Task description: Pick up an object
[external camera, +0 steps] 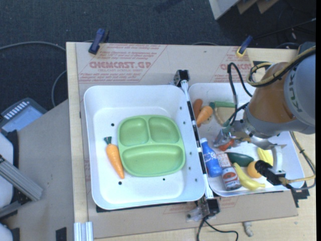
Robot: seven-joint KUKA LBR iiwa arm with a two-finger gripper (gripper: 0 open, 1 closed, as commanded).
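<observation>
Camera view: the gripper (224, 137) sits low in the right bin (296, 172), among toys, near a red piece (226, 144) at its 5 o'clock. Whether it grips anything, I cannot tell. Nothing looks lifted; the pick seems unfinished.

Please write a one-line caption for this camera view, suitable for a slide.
KUKA arm's gripper lowered into the cluttered right bin; left bin holds a green divided plate and toy carrot.

An orange carrot (115, 158) with a green top lies in the left bin (95, 114), near its left wall. A green divided plate (150, 145) lies flat just beside it, mid-bin.
</observation>
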